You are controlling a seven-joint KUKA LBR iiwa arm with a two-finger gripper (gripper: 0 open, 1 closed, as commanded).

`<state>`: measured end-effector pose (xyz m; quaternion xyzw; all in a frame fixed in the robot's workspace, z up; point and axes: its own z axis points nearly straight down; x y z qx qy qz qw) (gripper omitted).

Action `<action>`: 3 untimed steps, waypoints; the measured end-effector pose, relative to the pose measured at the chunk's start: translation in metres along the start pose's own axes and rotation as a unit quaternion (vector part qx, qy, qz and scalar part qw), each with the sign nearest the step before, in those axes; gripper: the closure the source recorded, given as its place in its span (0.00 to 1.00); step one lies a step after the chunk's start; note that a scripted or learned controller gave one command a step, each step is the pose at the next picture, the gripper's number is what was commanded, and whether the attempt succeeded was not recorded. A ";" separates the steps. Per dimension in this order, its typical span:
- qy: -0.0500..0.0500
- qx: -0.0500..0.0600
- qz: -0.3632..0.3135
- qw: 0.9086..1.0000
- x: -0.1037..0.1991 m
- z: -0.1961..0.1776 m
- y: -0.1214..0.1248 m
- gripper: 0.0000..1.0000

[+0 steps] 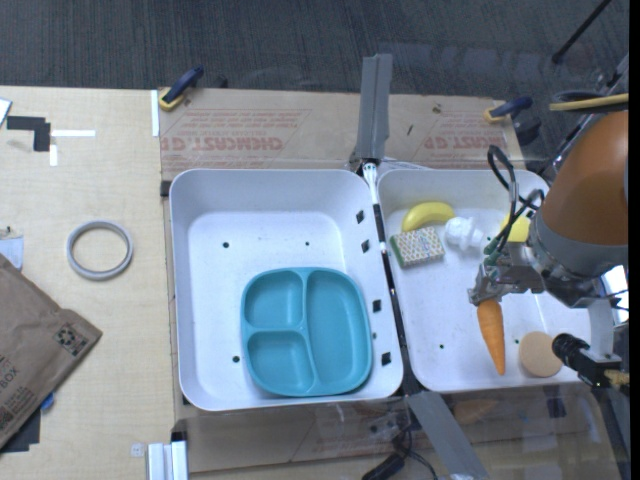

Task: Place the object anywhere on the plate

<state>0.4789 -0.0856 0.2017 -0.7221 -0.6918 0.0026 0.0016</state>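
The gripper [487,293] hung low over the right bin [440,363], right at the top end of the carrot [492,335]; whether its fingers gripped the carrot could not be told. A tan round piece [541,354] sat by the bin's near right corner. The blue divided plate [305,330] lay toward the left bin's [200,268] near edge. Farther back lay a sponge [418,246] and a banana [427,214]. On the cardboard [270,128] behind, mirrored red lettering was too unclear to read.

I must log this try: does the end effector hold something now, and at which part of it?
It seems to hold the carrot by its thick top end: the end effector sits right on that end, in the right bin. The grip itself is not clearly visible.
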 end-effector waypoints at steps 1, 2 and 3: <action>-0.001 0.001 -0.014 1.000 0.098 0.001 0.010 1.00; -0.001 0.001 -0.114 0.993 0.150 0.015 0.033 1.00; -0.001 0.001 -0.115 0.993 0.150 0.015 0.033 0.00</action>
